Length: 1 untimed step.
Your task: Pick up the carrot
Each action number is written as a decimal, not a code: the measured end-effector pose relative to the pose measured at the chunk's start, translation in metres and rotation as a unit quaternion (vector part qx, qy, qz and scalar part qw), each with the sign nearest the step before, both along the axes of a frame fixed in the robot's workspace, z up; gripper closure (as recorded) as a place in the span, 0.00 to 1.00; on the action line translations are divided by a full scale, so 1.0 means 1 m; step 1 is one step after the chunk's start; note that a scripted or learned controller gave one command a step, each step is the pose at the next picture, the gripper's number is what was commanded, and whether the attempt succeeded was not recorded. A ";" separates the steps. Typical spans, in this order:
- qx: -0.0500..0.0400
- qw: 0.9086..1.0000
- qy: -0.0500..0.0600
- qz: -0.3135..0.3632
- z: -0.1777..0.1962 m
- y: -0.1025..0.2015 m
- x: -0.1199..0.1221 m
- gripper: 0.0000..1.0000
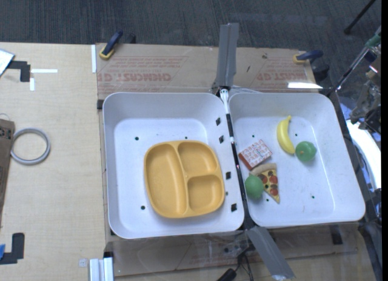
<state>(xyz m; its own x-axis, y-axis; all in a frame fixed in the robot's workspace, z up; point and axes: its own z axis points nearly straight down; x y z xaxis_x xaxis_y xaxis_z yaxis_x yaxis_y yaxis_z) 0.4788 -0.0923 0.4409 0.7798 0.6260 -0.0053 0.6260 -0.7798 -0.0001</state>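
I cannot tell the arm's pose from my station. At the far right edge there is only a blurred tangle of metal and cable [368,89], too cut off to read. I cannot tell how far the gripper is open or whether it has hold of anything.

I cannot make out where the carrot is; nothing I see in the 2 bins reads clearly as it.

The left bin [110,152] is shallow white plastic with rounded corners. In it lies a yellow plate [183,178], smooth, moulded into 3 compartments and turned a little askew.

The right bin [348,183] touches the left one along a clipped seam. At its far side lies a curved yellow banana [285,135], and just beside it to the right a round green fruit [305,151]. Left of them sits a small flat box [255,153] with a red-and-white print. Near it, toward me, a wedge-shaped pizza slice [271,183] with red dots touches a second round green fruit [254,187] on its left.

Both bins rest on a sheet of printed brown cardboard [163,71], held at its far corners by 2 blue-and-yellow clamps [111,44]. The desk [54,213] is pale wood grain, and a grey roll of tape [29,146] lies flat on it at the left.
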 end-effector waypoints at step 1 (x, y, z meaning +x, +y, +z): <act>0.001 0.998 0.001 0.059 -0.053 -0.071 -0.001 1.00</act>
